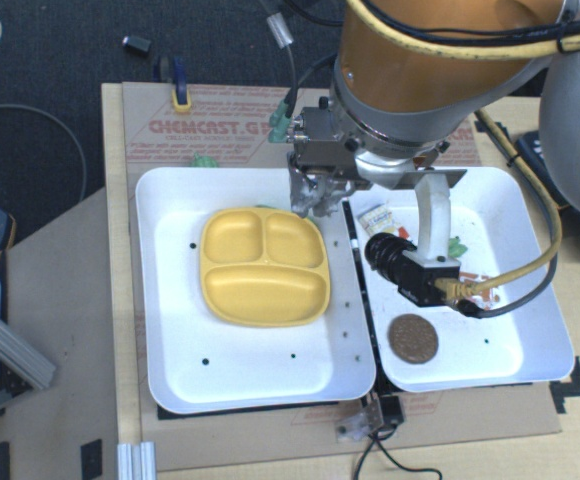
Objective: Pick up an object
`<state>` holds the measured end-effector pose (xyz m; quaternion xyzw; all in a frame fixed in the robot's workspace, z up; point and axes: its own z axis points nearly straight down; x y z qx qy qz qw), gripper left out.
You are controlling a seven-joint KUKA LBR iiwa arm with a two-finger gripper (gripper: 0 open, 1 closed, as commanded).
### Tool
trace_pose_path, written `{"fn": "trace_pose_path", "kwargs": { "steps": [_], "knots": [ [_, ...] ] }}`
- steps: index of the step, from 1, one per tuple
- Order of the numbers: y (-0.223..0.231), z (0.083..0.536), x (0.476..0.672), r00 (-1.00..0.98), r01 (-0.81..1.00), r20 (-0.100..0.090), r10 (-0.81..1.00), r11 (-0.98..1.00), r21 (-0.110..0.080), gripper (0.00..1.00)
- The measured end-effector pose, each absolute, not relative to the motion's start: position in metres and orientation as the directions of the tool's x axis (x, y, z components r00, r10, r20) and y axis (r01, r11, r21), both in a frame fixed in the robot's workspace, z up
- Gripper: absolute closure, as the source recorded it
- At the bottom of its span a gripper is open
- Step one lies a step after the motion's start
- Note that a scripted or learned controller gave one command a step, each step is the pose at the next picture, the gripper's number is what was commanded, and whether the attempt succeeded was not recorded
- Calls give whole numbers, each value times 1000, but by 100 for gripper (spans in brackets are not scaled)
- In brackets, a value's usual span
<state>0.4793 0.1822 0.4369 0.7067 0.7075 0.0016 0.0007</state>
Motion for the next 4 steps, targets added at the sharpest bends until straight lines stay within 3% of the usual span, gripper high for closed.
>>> {"fn": "trace_pose_path", "kwargs": {
  "steps": [1, 2, 3, 4],
  "knots": [
    [183, 447, 480, -3, 1000, 2, 1000, 3, 6, 100],
    [136, 373, 479, 6, 1000, -3, 1000, -6, -9, 100],
    [218, 169, 474, -5, 1000, -5, 1000, 4, -19, 100],
    [187, 184, 527, 4, 1000, -1, 1000, -4, 4, 100]
  ]
}}
